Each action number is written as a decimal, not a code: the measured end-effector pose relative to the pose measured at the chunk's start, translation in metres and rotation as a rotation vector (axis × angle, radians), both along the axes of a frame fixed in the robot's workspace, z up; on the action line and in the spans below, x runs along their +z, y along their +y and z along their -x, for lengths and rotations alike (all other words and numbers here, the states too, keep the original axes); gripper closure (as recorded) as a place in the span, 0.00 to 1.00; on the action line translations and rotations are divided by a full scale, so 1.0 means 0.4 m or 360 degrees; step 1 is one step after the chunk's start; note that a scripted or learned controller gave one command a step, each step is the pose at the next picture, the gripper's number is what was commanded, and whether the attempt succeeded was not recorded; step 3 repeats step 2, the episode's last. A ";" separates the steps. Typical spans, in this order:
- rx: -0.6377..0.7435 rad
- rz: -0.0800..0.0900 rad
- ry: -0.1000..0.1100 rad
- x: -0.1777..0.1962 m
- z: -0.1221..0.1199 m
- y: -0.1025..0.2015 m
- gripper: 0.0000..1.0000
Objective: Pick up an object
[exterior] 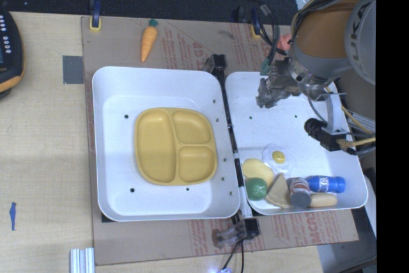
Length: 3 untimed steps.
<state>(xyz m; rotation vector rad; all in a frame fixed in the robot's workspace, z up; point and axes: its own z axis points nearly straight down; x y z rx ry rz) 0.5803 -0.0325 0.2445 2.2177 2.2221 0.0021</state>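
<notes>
My gripper [268,98] hangs over the far part of the right bin [287,121], well apart from the objects. Nothing shows between its fingers. The objects lie piled in the bin's near corner: a yellow lemon-like piece [257,169], a green ball [257,188], a fried egg toy [277,156], a tan wedge [278,190], a small can [298,188], a blue bottle [326,185] and a pale banana-like piece [323,201].
A yellow divided plate [176,145] lies in the left bin [115,137]. A toy carrot [148,40] rests on the cardboard beyond the bins. A dark device [9,51] sits at the left edge. Cables and a black fitting [326,134] hang by the arm.
</notes>
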 end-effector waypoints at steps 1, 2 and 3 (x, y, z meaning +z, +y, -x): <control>0.0008 -0.0002 0.0017 -0.140 -0.001 0.069 1.00; 0.0018 -0.0006 0.0009 -0.133 0.005 0.277 1.00; 0.0018 -0.0006 0.0009 -0.133 0.005 0.277 1.00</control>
